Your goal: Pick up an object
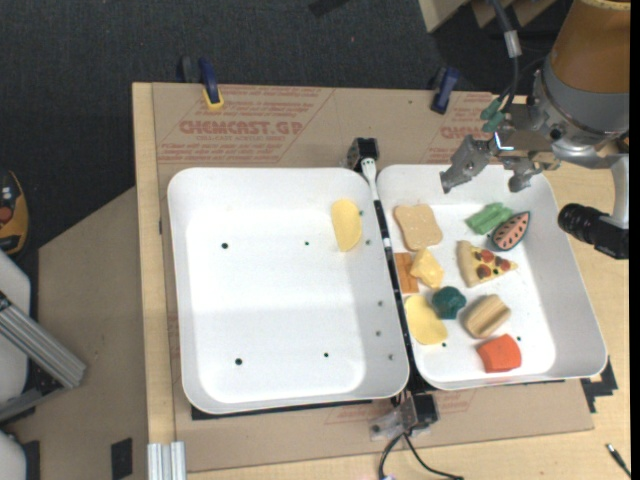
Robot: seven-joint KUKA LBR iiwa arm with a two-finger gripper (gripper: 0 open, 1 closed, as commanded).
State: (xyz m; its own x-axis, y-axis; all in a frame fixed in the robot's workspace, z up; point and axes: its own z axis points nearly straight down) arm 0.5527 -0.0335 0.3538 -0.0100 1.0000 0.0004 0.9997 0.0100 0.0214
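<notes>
While poised above the far end of the right bin [585, 313], tool [492, 176] spread wide and holding nothing; toy foods crowded just below, green piece [487, 217] touching watermelon slice [509, 231], pizza slice [484, 263] beside. Risk, as judged: fingers straddling two neighbours or nudging one aside, closing on none. Printed on board [250, 118]: "CHEMCAST", repeated.

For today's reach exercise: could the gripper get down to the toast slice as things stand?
Probably yes. The gripper hangs open above the right bin; the toast lies flat, uncovered.
</notes>
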